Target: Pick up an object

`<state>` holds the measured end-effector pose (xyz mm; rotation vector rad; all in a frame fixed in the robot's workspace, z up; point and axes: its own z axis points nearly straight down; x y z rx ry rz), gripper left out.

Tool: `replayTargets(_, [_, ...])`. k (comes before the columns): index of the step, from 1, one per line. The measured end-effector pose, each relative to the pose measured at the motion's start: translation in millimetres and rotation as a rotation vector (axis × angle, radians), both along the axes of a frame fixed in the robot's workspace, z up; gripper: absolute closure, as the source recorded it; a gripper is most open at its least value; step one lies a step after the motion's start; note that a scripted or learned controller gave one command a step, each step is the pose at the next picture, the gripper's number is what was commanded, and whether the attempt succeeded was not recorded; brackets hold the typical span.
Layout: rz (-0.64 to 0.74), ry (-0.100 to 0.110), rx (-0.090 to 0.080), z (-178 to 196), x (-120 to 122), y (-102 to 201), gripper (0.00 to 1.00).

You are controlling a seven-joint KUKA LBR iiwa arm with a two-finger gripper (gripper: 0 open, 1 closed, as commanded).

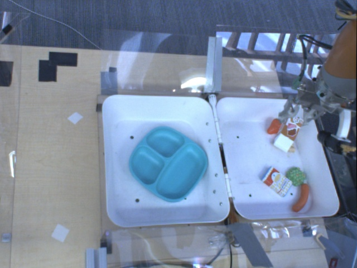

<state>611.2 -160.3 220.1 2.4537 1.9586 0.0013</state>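
1. A blue divided plate (168,163) lies in the middle of the left bin (114,121).
2. In the right bin (245,116), near its back right corner, the gripper (297,113) hangs right over a small carton (288,135).
3. I cannot tell its state.

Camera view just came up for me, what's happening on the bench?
The arm reaches in from the right, its claw low over the right bin, at a small carton and an orange piece. Nearer the front lie another carton, a green piece and a sausage. The left bin holds a blue divided plate.
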Motion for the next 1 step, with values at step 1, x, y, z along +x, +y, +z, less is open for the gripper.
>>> replayTargets(1, [0.036,-0.001,0.000,-48.7,24.9,-4.6,1.00])
